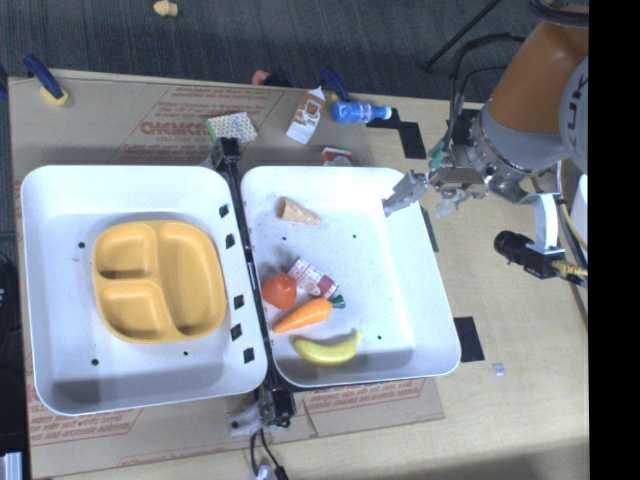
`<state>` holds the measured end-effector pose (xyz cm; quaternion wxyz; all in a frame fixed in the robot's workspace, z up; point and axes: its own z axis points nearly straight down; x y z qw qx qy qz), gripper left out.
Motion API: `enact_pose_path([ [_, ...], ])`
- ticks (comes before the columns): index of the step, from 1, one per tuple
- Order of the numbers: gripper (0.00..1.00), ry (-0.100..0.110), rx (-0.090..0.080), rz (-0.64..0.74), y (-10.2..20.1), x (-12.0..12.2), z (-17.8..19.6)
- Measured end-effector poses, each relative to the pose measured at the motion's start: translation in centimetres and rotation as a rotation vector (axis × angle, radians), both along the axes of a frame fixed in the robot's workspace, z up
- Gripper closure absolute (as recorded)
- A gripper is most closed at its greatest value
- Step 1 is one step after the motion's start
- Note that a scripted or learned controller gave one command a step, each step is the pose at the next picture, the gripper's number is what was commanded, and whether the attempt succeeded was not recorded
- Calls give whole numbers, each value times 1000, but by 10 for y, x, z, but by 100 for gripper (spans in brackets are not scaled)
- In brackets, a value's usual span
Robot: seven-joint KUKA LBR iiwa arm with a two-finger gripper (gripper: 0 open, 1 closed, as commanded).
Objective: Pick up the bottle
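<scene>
The bottle (358,112) is small and blue with a pale cap end. It lies on its side on the bench behind the right bin (425,298), outside both bins. My gripper (402,195) hangs over the right bin's upper right rim, in front of the bottle and a little to its right, well apart from it. The grey arm with its orange band (535,63) reaches in from the right. Nothing shows in the gripper.
The right bin holds a wedge of food (298,211), a small packet (313,279), a tomato (280,290), a carrot (303,315) and a banana (327,348). A yellow divided plate (158,279) lies in the left bin. A small carton (306,115) and a patterned packet (232,126) lie near the bottle.
</scene>
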<state>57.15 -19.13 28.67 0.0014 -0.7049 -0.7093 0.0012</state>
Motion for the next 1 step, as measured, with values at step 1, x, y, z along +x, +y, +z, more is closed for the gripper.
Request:
enact_pose_path([
  [1,100,2,0,5,0,0,10],
])
